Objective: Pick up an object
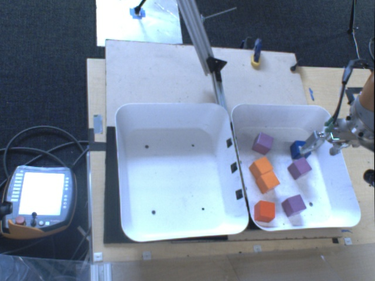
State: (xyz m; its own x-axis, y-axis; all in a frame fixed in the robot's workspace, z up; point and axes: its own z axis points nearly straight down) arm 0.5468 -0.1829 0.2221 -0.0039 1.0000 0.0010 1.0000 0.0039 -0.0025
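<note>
**The hand is down at the blue block**

The robot's metal hand (309, 147) reaches into the right white plastic bin (349, 212) from the side. Its tips sit right at a small blue block (299, 150), which lies near the far wall of that bin. I cannot tell if the hand is apart or together, or if the blue block is really between its tips.

Just below the hand is a small purple block (299, 168). Farther from the hand are another purple block (263, 143), two orange blocks (264, 175) touching each other, one more orange block (265, 211) and a third purple block (293, 205).

What could go wrong? The blue block may slip out if the hand only touches its edge. The hand could also bump the purple block just below it and push it away.
</note>
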